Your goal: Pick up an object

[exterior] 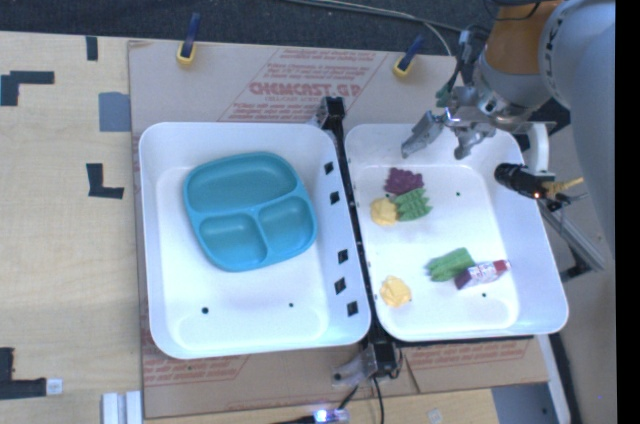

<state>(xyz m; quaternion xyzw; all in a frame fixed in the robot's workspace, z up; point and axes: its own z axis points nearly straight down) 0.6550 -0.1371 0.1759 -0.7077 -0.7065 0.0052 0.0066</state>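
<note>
Camera view showed the pick not yet made, judging by how things lay. At left of centre, the left bin [160,242] held a blue divided plate [250,210], flat and untouched. Above both bins, red print on the brown board [300,82] read "CHEMCAST", with smaller red lines beneath too fine to make out. Right of centre, the right bin [530,302] carried all the likely targets: a yellow piece [384,211] touching a green leafy toy [413,204], a purple grape bunch [403,180] just above them, another yellow piece [395,291] near the lower edge, then a green vegetable toy [450,264] beside a small red-and-white tube [484,273], its label too small to read. At upper right, the gripper [444,144] hung over the bin's far edge with its fingers spread apart and nothing between them, above and right of the grapes. Descent, closing and lift all remained
</note>
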